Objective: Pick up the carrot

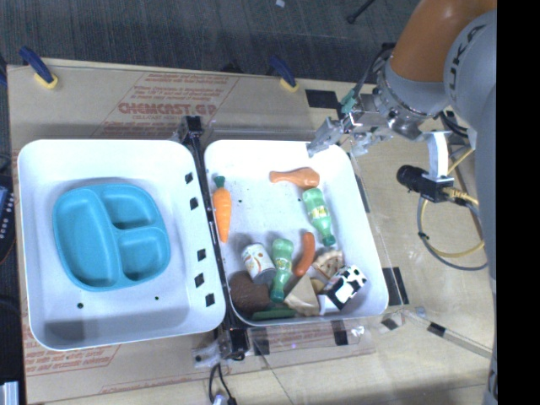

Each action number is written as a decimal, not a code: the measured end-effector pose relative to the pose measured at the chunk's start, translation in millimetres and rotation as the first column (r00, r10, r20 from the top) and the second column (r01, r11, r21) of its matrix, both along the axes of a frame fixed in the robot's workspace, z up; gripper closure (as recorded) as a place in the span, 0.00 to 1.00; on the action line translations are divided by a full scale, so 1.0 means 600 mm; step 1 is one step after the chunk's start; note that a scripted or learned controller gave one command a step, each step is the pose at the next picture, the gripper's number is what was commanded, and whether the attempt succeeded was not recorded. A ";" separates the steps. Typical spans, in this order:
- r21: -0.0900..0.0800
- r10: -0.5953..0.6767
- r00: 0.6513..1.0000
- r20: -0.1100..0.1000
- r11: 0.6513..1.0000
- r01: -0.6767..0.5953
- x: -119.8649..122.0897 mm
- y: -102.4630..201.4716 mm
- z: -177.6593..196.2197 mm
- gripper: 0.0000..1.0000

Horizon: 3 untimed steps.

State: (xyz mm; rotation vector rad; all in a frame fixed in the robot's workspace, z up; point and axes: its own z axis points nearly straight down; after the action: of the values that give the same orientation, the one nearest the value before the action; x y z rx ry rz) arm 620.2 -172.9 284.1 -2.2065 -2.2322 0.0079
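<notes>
The arm [443, 45] is seen reaching in from the right, hanging over the far right corner of the right bin [359, 188]. The left bin [34, 226] is taken up by a blue divided tray [110, 234], which isn't needed here.

The gripper [325, 142] is parked just above the right bin's far rim, with nothing carried between its prongs; whether it's released or clenched can't really be told, since it's small and a bit blurry at this angle.

The carrot [222, 212] is found against the left wall of the right bin, lying lengthwise with its green top pointing far and its tip pointing near. It's well apart from the gripper and from the clutter piled in the near end, with a chicken drumstick [295, 176] and a green bottle [317, 213] off to its right.

So it looks like the approach step, nothing grasped yet. Next, the gripper would need to be carried left across the bin, lined up across the carrot's narrow body, and lowered without the bin wall being clipped.
</notes>
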 end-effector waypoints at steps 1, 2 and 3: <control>0.003 -0.116 0.993 -0.010 0.993 0.116 -0.040 0.171 -0.161 0.00; -0.002 -0.255 0.967 -0.008 0.967 0.255 0.015 0.135 -0.298 0.00; -0.001 -0.577 0.817 0.000 0.817 0.577 0.026 0.119 -0.321 0.00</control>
State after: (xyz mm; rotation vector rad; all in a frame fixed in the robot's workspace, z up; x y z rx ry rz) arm 636.0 -101.7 91.7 -2.7774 -1.4594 0.0081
